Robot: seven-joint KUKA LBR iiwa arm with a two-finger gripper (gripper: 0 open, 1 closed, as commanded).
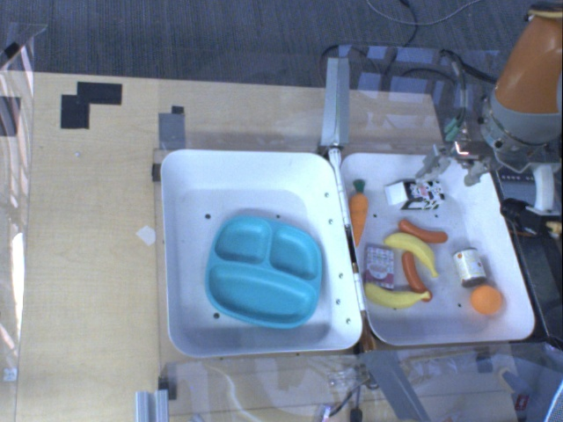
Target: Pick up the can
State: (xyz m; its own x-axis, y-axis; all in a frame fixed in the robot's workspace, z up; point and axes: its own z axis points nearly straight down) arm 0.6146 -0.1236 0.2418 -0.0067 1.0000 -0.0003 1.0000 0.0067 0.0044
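Note:
The can is small and silver and lies on its side near the right wall of the right bin, just above an orange. My gripper hangs over the far part of that bin, well behind the can and a little to its left. Its two fingers stand apart, open, with nothing between them. The orange band of the arm rises at the top right.
The right bin also holds a carrot, a black-and-white carton close under the gripper, two sausages, two bananas and a small packet. In the left bin lies a blue divided plate.

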